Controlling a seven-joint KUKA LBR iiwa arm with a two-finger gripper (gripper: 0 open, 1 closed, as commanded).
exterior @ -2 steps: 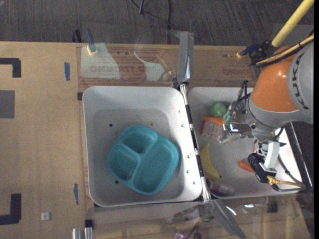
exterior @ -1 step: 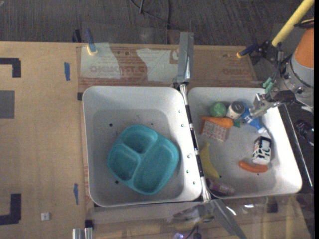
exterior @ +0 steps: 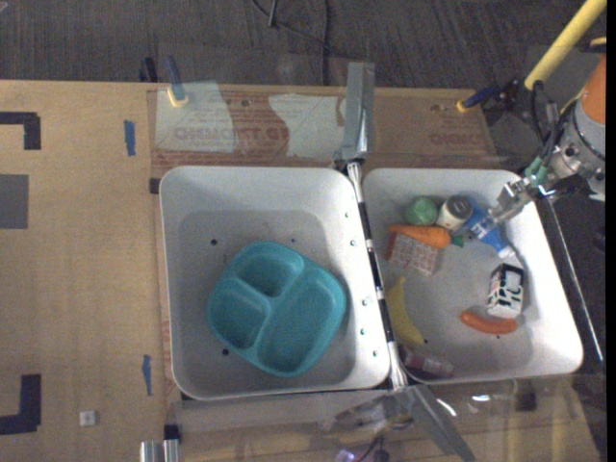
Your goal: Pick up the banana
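Banana (exterior: 402, 314) lies at left edge of right bin (exterior: 563, 346), near side, beside the divider. Gripper (exterior: 508, 198) hovers over bin's far right; grip state cannot be told.

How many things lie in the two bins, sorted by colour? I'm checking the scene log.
Teal: 1, the divided plate
Yellow: 1, the banana
Orange: 2, the carrot and the sausage-shaped piece
Green: 1, the round piece
Blue: 1, the object
White: 2, the cup and the carton
Tan: 1, the box
Total: 9
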